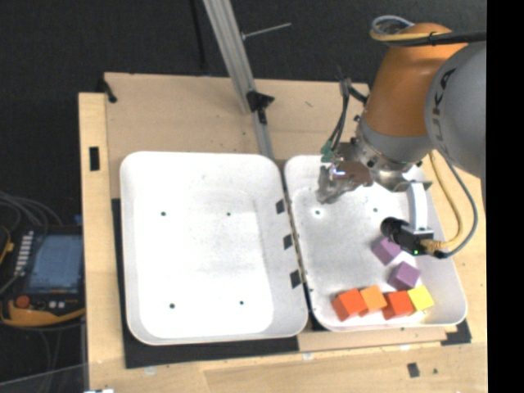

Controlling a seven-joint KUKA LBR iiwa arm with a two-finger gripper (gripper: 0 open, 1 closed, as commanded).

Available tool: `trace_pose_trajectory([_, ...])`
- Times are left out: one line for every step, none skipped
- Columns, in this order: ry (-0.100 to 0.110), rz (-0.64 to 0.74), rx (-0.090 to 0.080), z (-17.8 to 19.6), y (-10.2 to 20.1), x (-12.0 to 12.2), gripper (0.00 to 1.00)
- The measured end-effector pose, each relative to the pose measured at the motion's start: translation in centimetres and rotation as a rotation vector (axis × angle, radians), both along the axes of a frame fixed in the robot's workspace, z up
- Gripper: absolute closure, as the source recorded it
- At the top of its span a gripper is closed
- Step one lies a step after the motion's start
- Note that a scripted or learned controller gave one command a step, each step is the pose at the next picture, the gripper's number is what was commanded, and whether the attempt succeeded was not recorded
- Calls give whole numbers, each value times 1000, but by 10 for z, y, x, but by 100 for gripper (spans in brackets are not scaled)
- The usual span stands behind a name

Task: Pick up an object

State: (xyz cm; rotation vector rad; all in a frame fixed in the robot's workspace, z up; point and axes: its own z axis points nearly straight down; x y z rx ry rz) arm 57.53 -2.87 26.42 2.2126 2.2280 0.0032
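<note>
My gripper (330,185) hangs over the upper left part of the right bin (327,244), close to the divider between the bins. Several small blocks lie in that bin's lower right corner, well apart from the gripper. One purple block (386,249) sits a little above another purple block (404,275). Along the front wall lie an orange-red block (351,304), a lighter orange block (374,298), a red block (399,304) and a yellow block (422,299) in a row.
The left bin (205,244) sits beside the right one on the wooden bench (164,113). A slanted metal pole (237,64) rises behind the bins. A screen device (53,267) stands off the bench at the left.
</note>
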Motion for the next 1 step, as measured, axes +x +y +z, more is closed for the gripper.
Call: trace_pose_trajectory([1, -1, -1, -18, 48, 22, 100])
